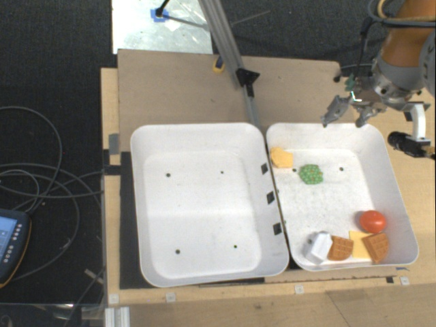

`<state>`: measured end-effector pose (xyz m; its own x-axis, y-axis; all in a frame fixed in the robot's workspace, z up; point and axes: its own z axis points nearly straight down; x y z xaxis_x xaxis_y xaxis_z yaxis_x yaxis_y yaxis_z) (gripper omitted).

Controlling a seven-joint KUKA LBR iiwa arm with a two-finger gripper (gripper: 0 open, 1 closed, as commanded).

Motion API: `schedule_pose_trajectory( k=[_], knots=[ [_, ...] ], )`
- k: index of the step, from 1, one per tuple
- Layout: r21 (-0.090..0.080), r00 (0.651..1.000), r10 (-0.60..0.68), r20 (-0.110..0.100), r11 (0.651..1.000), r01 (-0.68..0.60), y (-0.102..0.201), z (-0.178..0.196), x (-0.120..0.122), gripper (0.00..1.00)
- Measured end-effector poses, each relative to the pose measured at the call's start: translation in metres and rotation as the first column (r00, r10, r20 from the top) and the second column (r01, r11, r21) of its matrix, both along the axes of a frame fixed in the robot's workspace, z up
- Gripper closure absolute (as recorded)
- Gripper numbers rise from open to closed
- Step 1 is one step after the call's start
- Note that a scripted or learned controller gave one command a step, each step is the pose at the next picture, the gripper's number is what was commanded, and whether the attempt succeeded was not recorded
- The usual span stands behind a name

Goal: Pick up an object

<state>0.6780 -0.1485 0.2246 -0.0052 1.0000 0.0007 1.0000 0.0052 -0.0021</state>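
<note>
At the upper right of the frame the gripper (pixel 348 114) hangs with fingers spread and nothing between them above the right bin (pixel 392 176), whose candidate objects, including a tomato (pixel 372 221), lie lower down, likely awaiting descent.

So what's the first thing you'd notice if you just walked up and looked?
Probably the bright red tomato near the right bin's lower right corner, beside two brown waffle pieces and a yellow slice. Next comes the green bumpy clump and a yellow-orange piece near that bin's top left. Above the bin's far edge hangs the robot's gripper, fingers spread, holding nothing.
</note>
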Motion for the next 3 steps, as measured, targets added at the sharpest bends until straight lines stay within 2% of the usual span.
schedule_pose_trajectory(
  k=[1,2,3],
  knots=[
    [-0.002,1.0,0.002,0.003,1.0,-0.002,0.0,0.003,0.001,0.0],
    [-0.001,1.0,0.003,0.001,1.0,-0.003,0.004,-0.047,0.01,0.0],
    [-0.001,1.0,-0.002,0.0,1.0,0.002,0.006,-0.096,0.0,0.0]
  ],
)
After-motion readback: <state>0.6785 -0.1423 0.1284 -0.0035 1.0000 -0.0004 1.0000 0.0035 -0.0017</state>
